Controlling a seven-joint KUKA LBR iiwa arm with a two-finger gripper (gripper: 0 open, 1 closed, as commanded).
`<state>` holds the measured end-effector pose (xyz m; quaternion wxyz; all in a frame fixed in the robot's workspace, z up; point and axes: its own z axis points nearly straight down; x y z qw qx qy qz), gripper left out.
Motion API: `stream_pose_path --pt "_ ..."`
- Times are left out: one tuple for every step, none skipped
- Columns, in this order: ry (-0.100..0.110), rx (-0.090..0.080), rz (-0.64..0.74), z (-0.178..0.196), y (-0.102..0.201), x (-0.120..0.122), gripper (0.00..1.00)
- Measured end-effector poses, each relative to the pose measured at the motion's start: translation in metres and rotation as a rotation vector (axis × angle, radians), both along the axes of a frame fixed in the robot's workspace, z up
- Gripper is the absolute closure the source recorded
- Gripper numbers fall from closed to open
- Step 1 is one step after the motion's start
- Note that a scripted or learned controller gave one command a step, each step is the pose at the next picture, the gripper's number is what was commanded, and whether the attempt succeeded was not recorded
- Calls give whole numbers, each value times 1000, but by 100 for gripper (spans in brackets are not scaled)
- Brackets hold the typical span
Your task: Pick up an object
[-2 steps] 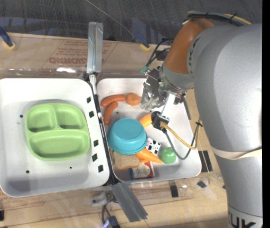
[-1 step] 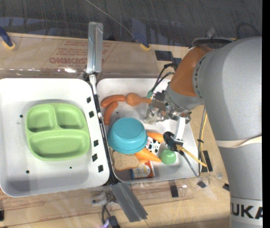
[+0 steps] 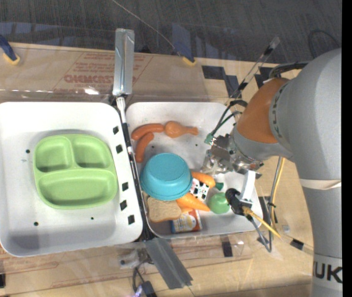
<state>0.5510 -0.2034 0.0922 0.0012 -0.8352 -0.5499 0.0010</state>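
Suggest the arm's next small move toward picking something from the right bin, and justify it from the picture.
Probably lower the gripper a little onto the carrot just below-left of it. It hangs low in the right bin, beside the blue bowl and green toy, with nothing visibly held.

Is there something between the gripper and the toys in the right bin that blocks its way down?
Nothing visible blocks it. The gripper is already low in the right bin, just right of the blue bowl and above the carrot and green toy. These lie crowded together, touching the bowl.
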Motion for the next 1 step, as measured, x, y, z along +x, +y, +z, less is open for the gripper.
stream_pose_path --pt "0 1 5 10 1 1 100"
